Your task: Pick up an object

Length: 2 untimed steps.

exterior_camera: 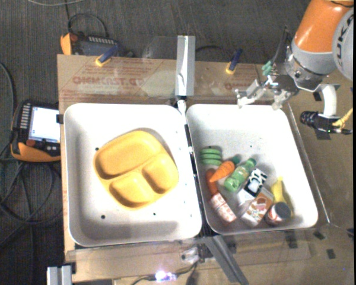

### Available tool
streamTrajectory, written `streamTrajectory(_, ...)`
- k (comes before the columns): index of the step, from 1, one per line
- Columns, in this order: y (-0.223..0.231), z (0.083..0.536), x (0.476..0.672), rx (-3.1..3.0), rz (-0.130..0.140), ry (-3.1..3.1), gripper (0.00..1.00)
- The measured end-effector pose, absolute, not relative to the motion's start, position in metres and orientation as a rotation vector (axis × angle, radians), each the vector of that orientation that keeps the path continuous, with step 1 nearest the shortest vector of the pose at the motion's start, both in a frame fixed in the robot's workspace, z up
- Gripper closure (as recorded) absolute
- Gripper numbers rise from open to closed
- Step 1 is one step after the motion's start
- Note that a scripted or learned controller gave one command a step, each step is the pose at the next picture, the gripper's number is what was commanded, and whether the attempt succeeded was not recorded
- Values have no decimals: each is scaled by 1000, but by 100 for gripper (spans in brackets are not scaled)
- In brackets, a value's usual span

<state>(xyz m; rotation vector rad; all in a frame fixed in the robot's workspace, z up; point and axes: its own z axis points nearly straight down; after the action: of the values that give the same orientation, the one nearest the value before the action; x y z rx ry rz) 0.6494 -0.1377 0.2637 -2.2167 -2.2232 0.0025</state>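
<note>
The table (pixel 107 79) carried two white bins side by side. Nearest the camera, in the right bin (pixel 296 159), a cluster of small items lay toward its near corner: a can (pixel 278 213), a yellow piece (pixel 277 189), a small carton (pixel 223 208), a green bottle (pixel 239 175), an orange carrot (pixel 222 171) and a green ridged item (pixel 211 155). The left bin (pixel 77 177) held a yellow divided tray (pixel 136 168). Farther back, the tool (pixel 262 94) hung above the right bin's far rim, fingers spread apart, nothing between them.
</note>
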Motion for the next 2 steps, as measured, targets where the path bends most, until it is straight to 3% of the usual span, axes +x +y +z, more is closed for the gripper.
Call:
streamTrajectory(1,-114,113,619,-2182,4,-2256,0)
streamTrajectory(2,-96,90,560,-2254,-10,-2204,0)
